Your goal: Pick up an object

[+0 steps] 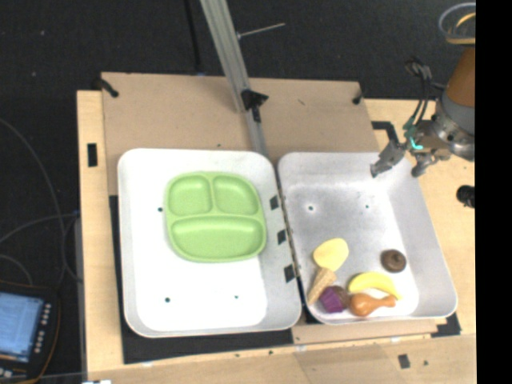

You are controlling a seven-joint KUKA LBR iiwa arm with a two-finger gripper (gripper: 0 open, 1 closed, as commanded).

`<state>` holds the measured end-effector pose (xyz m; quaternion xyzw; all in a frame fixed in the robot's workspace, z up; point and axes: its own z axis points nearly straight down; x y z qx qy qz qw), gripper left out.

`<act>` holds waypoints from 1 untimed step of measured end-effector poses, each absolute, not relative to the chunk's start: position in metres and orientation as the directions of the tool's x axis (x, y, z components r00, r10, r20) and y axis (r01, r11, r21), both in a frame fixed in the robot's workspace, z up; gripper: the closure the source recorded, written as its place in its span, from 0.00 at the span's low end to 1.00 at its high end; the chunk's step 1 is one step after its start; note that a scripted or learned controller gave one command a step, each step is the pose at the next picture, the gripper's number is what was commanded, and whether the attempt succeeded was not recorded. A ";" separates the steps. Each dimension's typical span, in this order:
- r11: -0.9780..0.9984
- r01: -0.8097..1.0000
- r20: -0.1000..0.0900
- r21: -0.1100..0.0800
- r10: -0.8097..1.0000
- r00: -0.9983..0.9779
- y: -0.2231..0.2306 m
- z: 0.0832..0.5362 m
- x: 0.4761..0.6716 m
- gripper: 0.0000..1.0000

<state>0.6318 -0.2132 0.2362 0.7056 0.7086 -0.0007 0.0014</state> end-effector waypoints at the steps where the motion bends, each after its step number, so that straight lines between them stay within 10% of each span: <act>1: 0.000 1.000 -0.001 -0.004 1.000 0.000 -0.216 0.175 0.625 0.00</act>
